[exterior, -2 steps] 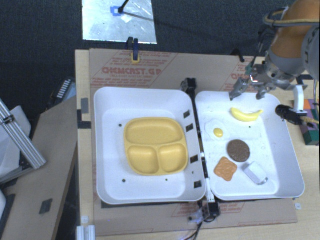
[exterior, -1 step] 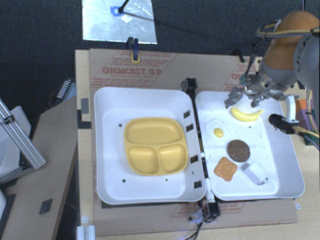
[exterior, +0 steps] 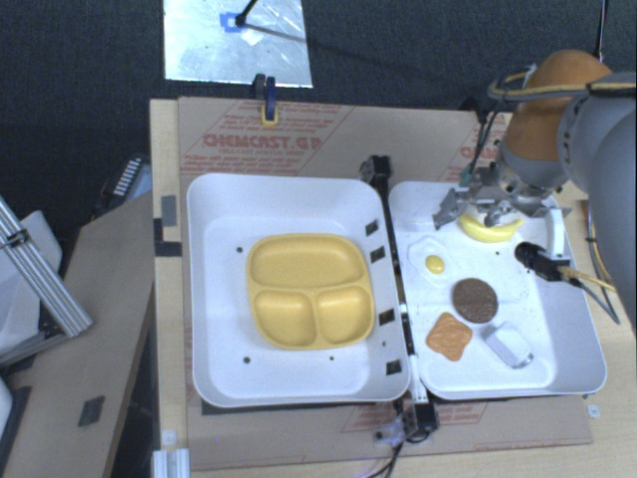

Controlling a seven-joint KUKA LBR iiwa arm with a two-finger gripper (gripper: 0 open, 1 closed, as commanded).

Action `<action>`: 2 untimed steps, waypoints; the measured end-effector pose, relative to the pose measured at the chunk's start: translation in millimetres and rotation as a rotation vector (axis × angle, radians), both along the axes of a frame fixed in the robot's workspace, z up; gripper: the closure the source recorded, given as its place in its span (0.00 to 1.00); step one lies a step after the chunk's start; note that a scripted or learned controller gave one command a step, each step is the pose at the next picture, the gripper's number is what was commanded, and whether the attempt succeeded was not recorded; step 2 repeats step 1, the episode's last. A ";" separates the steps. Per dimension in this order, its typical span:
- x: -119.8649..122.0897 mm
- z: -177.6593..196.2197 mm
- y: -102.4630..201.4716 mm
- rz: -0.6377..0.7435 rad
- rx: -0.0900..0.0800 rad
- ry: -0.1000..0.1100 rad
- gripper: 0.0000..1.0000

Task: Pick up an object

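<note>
Pincer [exterior: 482,210] spread, directly over yellow banana [exterior: 489,229] in right bin [exterior: 587,361], seemingly touching.

One fixed camera looked down on the bench [exterior: 328,132] from above, at a slant, facing its far edge, which lay toward the top of the frame. It stood far enough back to take in both bins whole: the left bin [exterior: 214,267] filled the middle of the frame and the right bin [exterior: 572,352] the lower right. Dark floor showed along the top and down the left side. The arm [exterior: 557,108] came in from the upper right, close under the lens and cut by the right edge. There was no second view to share ground with.
</note>
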State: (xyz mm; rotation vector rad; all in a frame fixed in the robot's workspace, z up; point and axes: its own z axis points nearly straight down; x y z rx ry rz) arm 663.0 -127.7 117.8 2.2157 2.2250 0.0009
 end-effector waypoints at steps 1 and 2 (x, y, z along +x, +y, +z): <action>0.7 12.3 -0.2 0.000 -0.001 -0.003 1.00; 0.7 12.3 -0.2 0.000 -0.001 -0.003 1.00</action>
